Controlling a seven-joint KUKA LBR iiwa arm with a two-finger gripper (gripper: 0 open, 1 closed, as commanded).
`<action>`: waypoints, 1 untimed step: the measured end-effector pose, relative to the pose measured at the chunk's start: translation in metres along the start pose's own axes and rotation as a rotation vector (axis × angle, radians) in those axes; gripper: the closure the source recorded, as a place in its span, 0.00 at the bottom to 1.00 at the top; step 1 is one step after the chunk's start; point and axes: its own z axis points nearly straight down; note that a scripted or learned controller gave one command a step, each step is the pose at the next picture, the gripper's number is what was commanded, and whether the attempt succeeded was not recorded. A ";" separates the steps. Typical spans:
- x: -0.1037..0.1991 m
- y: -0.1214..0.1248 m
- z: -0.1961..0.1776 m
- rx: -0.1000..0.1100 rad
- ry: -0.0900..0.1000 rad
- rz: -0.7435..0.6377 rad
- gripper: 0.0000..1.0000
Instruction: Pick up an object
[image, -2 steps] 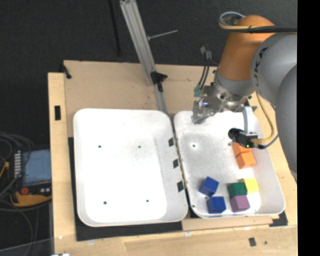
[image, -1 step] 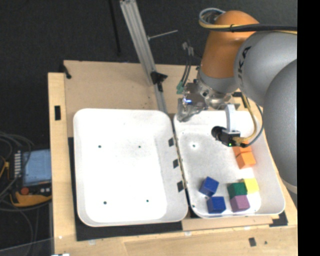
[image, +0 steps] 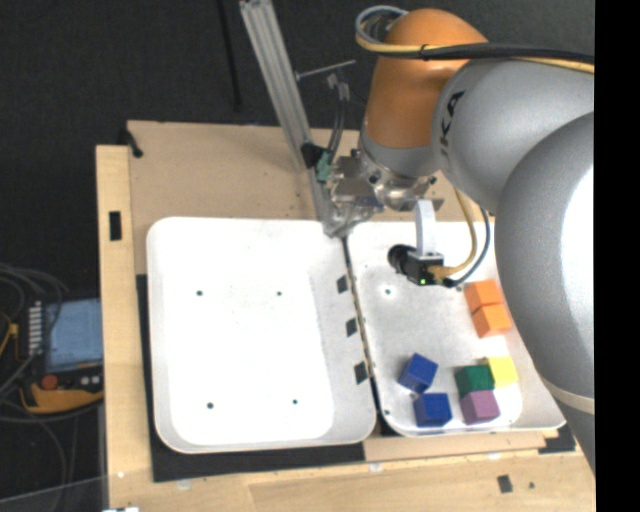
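Observation:
Several small blocks lie in the right bin (image: 400, 310): two orange blocks (image: 487, 307) by its right wall, and near the front a blue cube (image: 418, 372), a second blue cube (image: 433, 409), a green cube (image: 474, 380), a yellow cube (image: 502, 371) and a purple cube (image: 481, 405). My gripper (image: 342, 208) hangs at the far end of the divider between the two bins, well away from the blocks. The orange wrist band (image: 410, 80) and grey arm rise above it. Nothing is seen in the gripper.
The left white bin (image: 240, 330) lies beside the right one. A slanted metal post (image: 280, 90) stands behind the gripper. A black cable part with a green light (image: 415, 262) hangs over the right bin's far half. A blue device (image: 70, 335) sits off the bench, left.

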 end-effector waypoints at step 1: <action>0.053 0.005 -0.006 0.000 0.000 -0.001 1.00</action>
